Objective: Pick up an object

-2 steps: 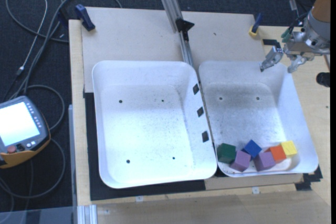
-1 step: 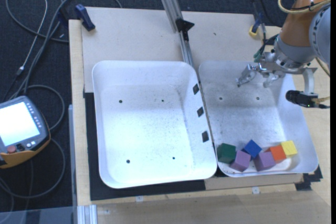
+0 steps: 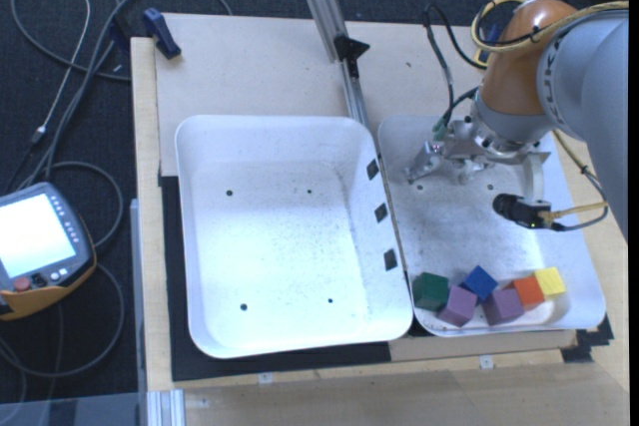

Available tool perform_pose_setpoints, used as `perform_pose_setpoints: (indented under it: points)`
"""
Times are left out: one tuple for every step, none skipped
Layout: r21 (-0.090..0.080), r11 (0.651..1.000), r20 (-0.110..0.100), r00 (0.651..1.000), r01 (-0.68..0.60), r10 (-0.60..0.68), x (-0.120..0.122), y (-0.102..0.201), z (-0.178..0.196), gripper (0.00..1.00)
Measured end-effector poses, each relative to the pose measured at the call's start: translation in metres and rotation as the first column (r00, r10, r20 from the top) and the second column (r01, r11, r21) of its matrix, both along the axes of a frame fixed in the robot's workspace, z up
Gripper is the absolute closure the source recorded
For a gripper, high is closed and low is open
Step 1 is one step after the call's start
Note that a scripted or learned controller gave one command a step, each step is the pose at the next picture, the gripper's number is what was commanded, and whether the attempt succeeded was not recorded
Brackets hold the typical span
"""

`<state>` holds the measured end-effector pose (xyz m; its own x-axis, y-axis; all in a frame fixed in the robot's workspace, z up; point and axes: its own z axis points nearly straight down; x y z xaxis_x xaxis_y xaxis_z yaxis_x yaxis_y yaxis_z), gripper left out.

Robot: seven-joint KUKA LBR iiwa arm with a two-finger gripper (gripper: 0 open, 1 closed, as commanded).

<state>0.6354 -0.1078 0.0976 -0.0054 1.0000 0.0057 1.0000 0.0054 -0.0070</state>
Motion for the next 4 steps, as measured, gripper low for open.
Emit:
perform_pose_setpoints:
  points:
    - [-0.005,1.000,0.001,1.000,0.011,-0.011,-0.106,-0.045,0.017,0.00]
    - [-0.004,1.000,0.009,1.000,0.000,0.000,-0.078,-0.003,0.001,0.00]
    - [-0.009,1.000,0.015,1.000,0.004,-0.004,-0.009,-0.043,0.003,0.00]
    - [-0.008,1.000,0.013,1.000,0.002,-0.002,-0.011,-0.041,0.014,1.00]
